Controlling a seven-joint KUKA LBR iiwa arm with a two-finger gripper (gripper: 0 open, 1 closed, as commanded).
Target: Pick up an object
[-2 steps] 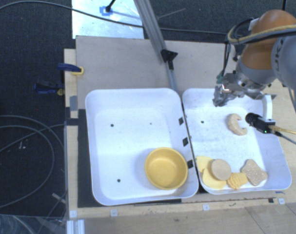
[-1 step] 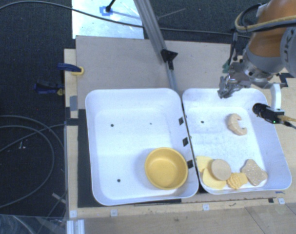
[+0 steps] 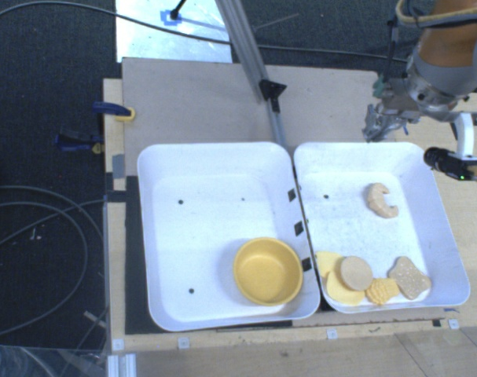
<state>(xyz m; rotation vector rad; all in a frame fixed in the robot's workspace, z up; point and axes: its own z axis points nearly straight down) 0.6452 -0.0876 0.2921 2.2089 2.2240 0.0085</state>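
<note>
**Claw poised at the far rim, nothing in hand**

Dark carpet with loose cables surrounds a bare plywood bench point(image 3: 199, 100); on it sit two shallow white plastic bins side by side. Grey KUKA arm with its orange band point(image 3: 450, 30) reaches in, and the two-finger claw point(image 3: 379, 128) hangs just above the far rim of the right-hand bin point(image 3: 446, 226); whether it is open or closed cannot be told, and nothing shows in it.

This looks like the approach step; the next move calls for choosing a target, travelling over it and descending.

Left-hand bin point(image 3: 167, 210), well away from the claw, holds a round yellow plastic bowl point(image 3: 268, 270). Right-hand bin holds the likely targets: a tan crescent-shaped toy pastry point(image 3: 381, 200), nearest below the claw; farther off in the near corner, a flat yellow disc point(image 3: 338, 287) under a round beige biscuit point(image 3: 355, 273), a tan toast-shaped piece point(image 3: 409, 278) and a small ridged yellow piece point(image 3: 382, 291).
</note>
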